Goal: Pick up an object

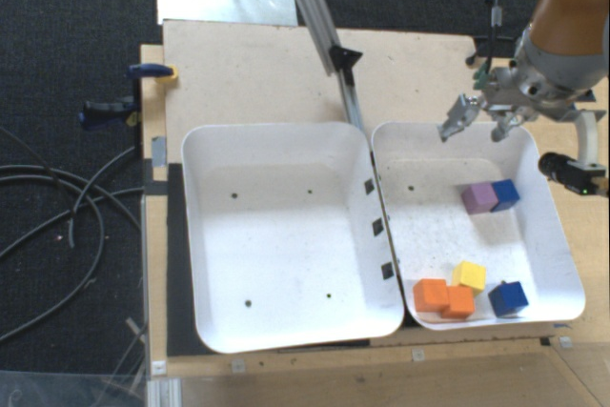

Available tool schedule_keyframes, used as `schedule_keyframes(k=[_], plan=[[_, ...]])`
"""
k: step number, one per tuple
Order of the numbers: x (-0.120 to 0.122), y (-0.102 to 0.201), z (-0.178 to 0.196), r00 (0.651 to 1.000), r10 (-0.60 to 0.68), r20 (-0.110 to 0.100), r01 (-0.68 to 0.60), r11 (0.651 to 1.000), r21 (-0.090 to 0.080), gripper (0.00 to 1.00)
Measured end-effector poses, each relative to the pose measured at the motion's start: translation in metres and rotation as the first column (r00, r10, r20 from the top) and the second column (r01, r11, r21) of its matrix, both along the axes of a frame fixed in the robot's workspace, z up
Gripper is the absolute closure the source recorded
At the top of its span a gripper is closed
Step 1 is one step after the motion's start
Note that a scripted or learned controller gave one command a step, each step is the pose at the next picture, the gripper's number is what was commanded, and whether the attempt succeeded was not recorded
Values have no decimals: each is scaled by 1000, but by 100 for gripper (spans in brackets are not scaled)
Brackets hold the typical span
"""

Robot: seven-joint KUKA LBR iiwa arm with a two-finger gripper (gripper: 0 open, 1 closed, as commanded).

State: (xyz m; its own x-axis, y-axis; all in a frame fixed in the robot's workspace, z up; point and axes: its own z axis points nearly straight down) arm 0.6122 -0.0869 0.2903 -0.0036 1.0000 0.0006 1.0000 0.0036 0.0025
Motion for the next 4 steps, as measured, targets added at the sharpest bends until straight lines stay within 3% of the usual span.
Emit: schedule_keyframes(k=[1, 2, 3, 4], plan=[[-31, -80, -102, 1000, -9, -9, 9, 1000, -2, 0], [-18, -103, -174, 1000, 2, 21, -2, 1000, -10, 0], [-18, -103, -166, 1000, 2, 22, -2, 1000, -10, 100], [13, -21, -94, 1000, 11, 8, -11, 1000, 1, 100]])
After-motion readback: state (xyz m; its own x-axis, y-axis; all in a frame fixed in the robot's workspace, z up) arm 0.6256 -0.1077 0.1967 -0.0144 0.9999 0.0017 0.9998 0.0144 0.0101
